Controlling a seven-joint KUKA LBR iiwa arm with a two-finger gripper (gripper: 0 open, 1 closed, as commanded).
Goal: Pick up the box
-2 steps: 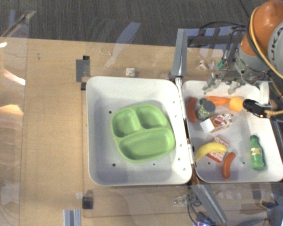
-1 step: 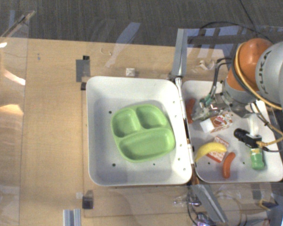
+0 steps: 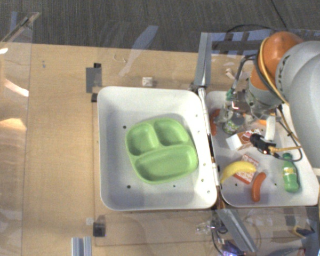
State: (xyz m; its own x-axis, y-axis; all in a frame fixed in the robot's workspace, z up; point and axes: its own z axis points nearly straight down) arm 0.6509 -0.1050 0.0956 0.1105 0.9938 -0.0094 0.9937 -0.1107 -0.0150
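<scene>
Overhead slanted view of a light wooden counter (image 3: 53,159) bearing two shallow white plastic bins side by side. The left bin (image 3: 109,196) holds a lime-green divided plastic plate (image 3: 161,150) near its centre. The right bin (image 3: 309,196) is crowded: a small flat red-and-white cardboard box (image 3: 249,164) lies near the bin's middle, tilted, with a yellow plastic banana (image 3: 238,170) touching or just beside its edge toward the left bin, and a red-orange sausage-shaped toy (image 3: 257,186) just beside it toward the near rim. A small white block (image 3: 233,141) lies just beyond the box, and a green plastic bottle (image 3: 290,178) lies near the bin's right wall. The grey arm with an orange band (image 3: 272,63) reaches over the far end of this bin; the gripper (image 3: 236,111) hangs above the far-left corner of the bin, apart from the box. Whether the gripper is open or closed cannot be told here.

Handling, by judgement: the box looks light and fairly stiff, though thin card may crush under hard squeezing, and its printed faces are probably smooth. A grasp across its two narrower sides seems best, approached from above, with care that the neighbouring banana and sausage toy do not block entry.
</scene>
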